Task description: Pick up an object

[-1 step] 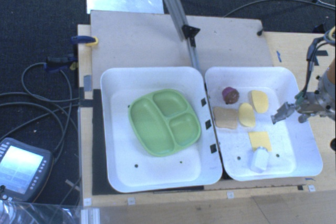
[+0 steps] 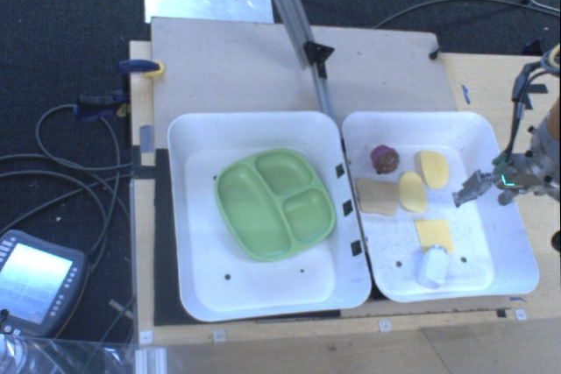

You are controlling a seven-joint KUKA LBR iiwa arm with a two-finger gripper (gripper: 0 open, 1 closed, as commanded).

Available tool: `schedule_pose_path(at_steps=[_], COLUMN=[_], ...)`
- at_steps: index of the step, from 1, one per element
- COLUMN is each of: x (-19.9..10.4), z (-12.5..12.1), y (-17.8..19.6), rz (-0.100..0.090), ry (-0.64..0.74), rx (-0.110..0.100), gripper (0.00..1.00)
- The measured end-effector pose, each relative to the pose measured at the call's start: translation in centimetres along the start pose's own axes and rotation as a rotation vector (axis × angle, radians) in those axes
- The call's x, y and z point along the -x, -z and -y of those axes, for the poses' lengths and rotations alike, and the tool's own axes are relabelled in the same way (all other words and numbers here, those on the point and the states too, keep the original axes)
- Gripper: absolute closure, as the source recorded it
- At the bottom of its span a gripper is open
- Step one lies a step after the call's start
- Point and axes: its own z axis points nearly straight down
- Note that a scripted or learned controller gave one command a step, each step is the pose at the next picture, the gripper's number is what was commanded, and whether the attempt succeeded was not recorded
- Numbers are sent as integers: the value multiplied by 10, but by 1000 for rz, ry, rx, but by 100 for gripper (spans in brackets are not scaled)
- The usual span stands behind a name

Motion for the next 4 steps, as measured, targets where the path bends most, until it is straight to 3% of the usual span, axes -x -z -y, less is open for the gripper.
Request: schedule_pose_path(at_steps=[2, 3, 4], x=[-4, -4, -3], z=[5, 4, 3], y=[-123, -133, -122], rz=[-1, 0, 1], ry=[-3, -3, -2], rx=[-7, -3, 1], gripper=[0, 0, 100])
